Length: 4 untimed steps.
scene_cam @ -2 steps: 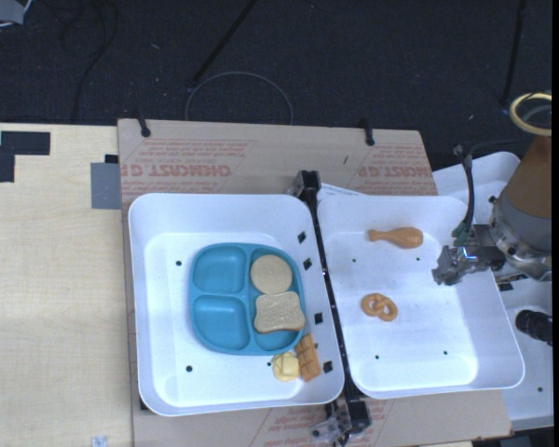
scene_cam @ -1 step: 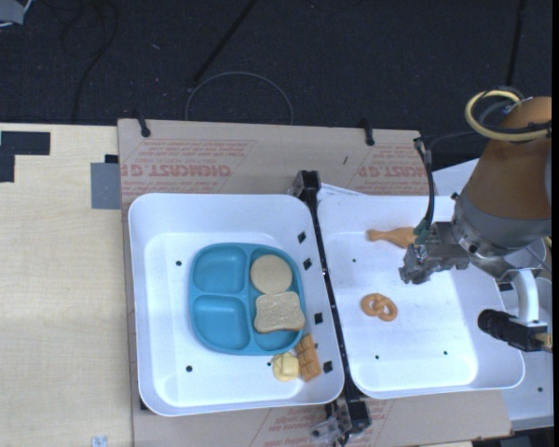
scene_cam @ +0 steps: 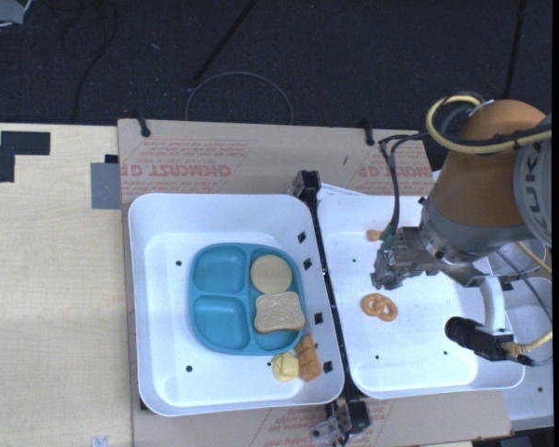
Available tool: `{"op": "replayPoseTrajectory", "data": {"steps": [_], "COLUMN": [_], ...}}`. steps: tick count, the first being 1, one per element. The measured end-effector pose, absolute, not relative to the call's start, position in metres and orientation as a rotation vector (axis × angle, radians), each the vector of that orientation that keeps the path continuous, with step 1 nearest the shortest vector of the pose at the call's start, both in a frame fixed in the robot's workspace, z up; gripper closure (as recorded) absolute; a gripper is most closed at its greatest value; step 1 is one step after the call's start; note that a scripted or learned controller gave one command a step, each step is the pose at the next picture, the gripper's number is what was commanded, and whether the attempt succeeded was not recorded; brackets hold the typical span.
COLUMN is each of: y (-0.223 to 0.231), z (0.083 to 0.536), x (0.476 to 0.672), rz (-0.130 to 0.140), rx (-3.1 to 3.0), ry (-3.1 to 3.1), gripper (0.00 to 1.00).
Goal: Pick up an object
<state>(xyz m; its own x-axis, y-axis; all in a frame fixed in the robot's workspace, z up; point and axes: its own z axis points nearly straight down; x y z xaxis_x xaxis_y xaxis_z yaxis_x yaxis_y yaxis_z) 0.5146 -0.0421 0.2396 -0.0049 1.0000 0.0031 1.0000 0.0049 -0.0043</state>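
1. Two white bins are sitting side by side on the bench (scene_cam: 56, 277): left bin (scene_cam: 158, 222), right bin (scene_cam: 419, 361).
2. The tool (scene_cam: 388, 273) is hanging over the right bin, near that bin's left wall; its grip state cannot be told from this angle.
3. A pretzel (scene_cam: 379, 306) is lying on the right bin's floor, just below the tool, apart from it.
4. A small orange piece (scene_cam: 374, 235) is lying toward the right bin's far edge.
5. A blue divided plate (scene_cam: 225, 310) is resting in the left bin, carrying a round patty (scene_cam: 270, 273) and a bread slice (scene_cam: 279, 314).
6. A yellow piece (scene_cam: 285, 367) and an orange waffle-like piece (scene_cam: 307, 358) are lying against the plate's near right rim.
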Motion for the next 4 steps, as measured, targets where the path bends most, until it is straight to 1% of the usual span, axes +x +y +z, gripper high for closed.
{"op": "replayPoseTrajectory", "data": {"steps": [1, 2, 3, 4], "y": [0.004, 0.054, 0.11, 0.108], "z": [0.235, 0.223, 0.23, 0.229], "x": [0.522, 0.513, 0.521, 0.52], "rz": [0.003, 0.005, 0.002, 0.006], "rx": [-2.214, -2.213, -2.213, -2.217], "ry": [-2.223, -2.222, -2.225, -2.222], "gripper": [1.0, 1.0, 1.0, 0.0]}}
